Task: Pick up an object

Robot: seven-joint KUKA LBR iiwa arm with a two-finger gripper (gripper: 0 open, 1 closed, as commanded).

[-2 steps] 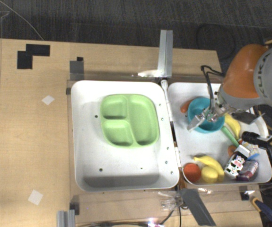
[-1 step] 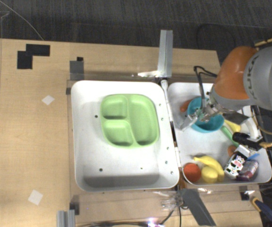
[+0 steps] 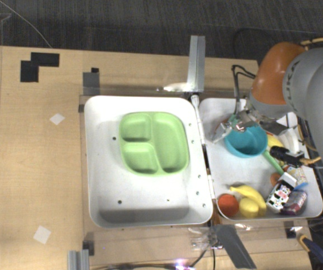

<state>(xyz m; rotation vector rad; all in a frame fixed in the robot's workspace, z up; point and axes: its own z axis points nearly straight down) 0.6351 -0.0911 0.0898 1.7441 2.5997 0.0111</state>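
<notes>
Hand [image 3: 232, 124] beside teal bowl [image 3: 247, 142]

The teal bowl [image 3: 246, 142] sits upright in the far part of the right bin [image 3: 217, 167], its open mouth facing up. Nearer than the bowl, along the bin's near wall, a red ball [image 3: 227, 205] touches a yellow banana-like toy [image 3: 249, 200]. Right of the banana stands a small black-and-white carton [image 3: 281, 193], beside a dark purple item [image 3: 296, 202]. A green stick [image 3: 273, 162] lies slantwise just right of the bowl.

Grey arm [image 3: 313, 77] reaches in, gripper [image 3: 235, 122] lowered.
</notes>
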